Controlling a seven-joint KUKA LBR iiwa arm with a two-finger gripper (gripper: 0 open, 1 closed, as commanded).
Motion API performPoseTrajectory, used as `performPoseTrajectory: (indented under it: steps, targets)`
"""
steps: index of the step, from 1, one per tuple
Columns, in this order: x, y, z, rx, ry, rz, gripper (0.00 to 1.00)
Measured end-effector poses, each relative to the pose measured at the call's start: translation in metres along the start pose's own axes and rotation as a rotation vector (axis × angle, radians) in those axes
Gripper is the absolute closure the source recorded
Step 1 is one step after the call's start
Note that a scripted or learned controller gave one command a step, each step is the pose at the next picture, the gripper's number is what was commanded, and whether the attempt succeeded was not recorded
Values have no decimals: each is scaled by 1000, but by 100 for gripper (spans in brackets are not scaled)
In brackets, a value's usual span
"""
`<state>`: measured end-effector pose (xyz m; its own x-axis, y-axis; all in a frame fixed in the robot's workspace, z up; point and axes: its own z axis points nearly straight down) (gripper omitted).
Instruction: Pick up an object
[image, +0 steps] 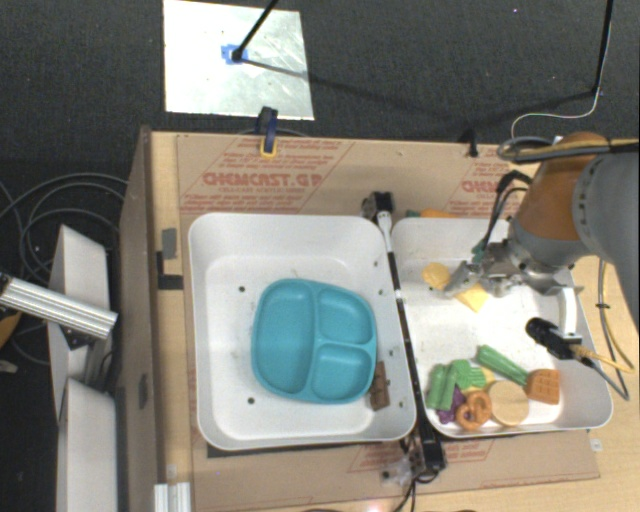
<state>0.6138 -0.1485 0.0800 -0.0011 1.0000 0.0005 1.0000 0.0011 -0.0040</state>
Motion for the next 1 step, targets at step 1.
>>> performPoseTrajectory:
  steps: [1]
  targets:
    - [0,3,-17,-11,-1,-1,100]
